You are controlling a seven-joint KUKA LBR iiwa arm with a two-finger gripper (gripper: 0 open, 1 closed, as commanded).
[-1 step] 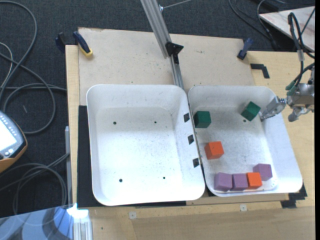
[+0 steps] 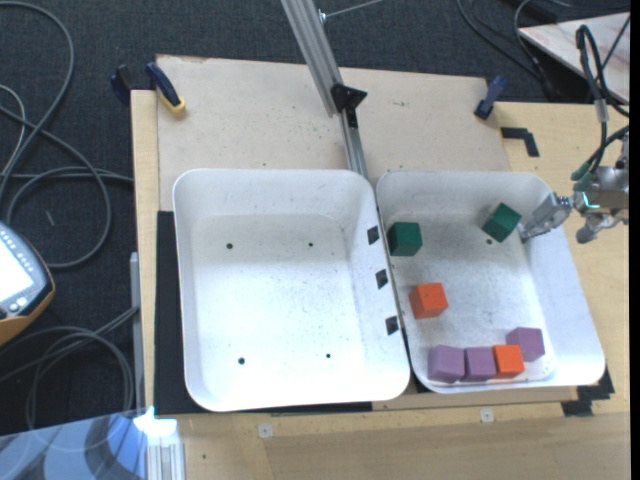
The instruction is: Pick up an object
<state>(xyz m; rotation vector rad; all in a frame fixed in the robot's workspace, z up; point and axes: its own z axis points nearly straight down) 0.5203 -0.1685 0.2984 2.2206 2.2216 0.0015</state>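
The right bin (image 2: 570, 298) holds several small blocks. A dark green cube (image 2: 405, 238) sits near its left wall and a second green cube (image 2: 501, 222) lies tilted at the back right. An orange cube (image 2: 429, 300) rests mid-bin. Along the front wall stand two purple cubes (image 2: 447, 362) (image 2: 480, 361), a small orange cube (image 2: 509, 359) and another purple cube (image 2: 527, 343). My gripper (image 2: 566, 224) hangs over the bin's right rim, just right of the tilted green cube, open with nothing between its fingers.
The left bin (image 2: 190, 268) lies beside the right one, with black clips along the shared wall. A slanted metal rail (image 2: 315, 43) crosses the back of the bench. Blue clamps (image 2: 165, 86) (image 2: 489, 96) sit at the board's back corners.
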